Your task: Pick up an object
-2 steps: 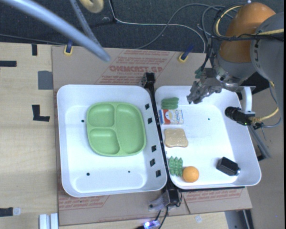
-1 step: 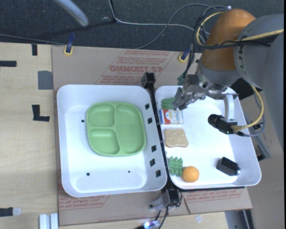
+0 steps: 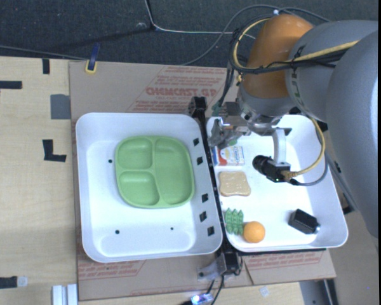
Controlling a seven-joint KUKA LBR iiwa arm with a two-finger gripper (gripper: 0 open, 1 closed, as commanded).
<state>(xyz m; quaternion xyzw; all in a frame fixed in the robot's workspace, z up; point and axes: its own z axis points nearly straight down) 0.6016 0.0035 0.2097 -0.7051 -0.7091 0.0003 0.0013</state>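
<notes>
We see a small white carton point(image 3: 231, 155) with red and blue print lying in the upper left part of the right bin point(image 3: 327, 230), close against the wall that the two bins share. The claw point(image 3: 223, 134) hangs right above the carton's top edge, near that same wall; from this angle we cannot tell how far it is open or whether it grips anything. Just below the carton rests a tan slice of toast point(image 3: 233, 184), flat on the bin floor. Further toward the near edge we find a green leafy toy vegetable point(image 3: 233, 218) and, touching or nearly touching it on its right, an orange ball-shaped fruit point(image 3: 254, 232). A small black block point(image 3: 303, 221) sits apart from these, toward the bin's lower right corner.

The grey arm point(image 3: 343, 88) reaches in from the right, its orange band point(image 3: 276, 46) above the wrist, with yellow and black cables looping round it and a black fitting point(image 3: 270, 168) hanging over the middle of the bin.

In the left bin point(image 3: 92, 170) we see a pale green divided plate point(image 3: 155, 171) with three compartments, lying near the centre. Both bins stand on a sheet of brown cardboard point(image 3: 171, 88) with red lettering, spread over the light wooden tabletop point(image 3: 25, 189), which carries black tape marks.
</notes>
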